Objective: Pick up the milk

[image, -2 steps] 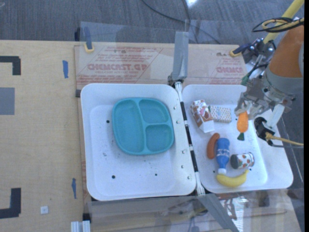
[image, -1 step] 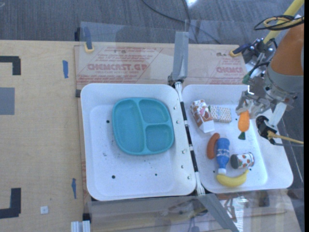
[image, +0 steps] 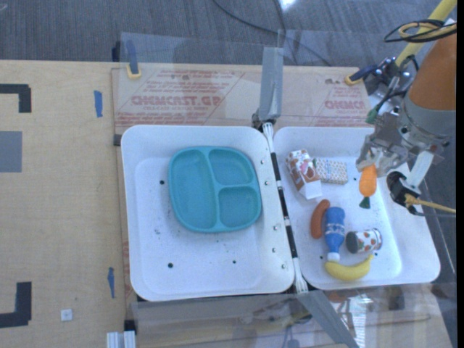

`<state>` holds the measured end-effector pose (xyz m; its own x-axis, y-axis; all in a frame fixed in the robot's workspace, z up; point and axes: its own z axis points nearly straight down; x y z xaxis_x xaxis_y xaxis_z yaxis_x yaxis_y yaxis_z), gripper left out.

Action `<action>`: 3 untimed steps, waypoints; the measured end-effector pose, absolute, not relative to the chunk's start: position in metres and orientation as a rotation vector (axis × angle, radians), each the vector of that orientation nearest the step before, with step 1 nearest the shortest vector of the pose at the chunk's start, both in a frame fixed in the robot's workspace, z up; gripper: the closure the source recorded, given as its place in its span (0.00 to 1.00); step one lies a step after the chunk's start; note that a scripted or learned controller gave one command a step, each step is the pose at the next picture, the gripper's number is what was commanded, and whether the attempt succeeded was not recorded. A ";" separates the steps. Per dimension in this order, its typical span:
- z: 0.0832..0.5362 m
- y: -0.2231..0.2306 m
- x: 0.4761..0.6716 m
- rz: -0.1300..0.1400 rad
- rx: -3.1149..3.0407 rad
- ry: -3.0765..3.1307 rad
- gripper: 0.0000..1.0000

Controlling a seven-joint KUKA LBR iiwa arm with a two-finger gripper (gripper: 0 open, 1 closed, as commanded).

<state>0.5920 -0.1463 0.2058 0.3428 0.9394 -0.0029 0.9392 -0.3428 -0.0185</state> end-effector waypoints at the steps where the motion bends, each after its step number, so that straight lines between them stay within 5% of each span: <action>1: 0.213 -0.147 0.592 0.026 -2.558 -1.793 1.00; 3: 0.228 -0.148 0.592 0.038 -2.550 -1.793 1.00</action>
<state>0.5920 -0.1482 0.2284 0.3379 0.9412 -0.0058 0.9406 -0.3379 -0.0338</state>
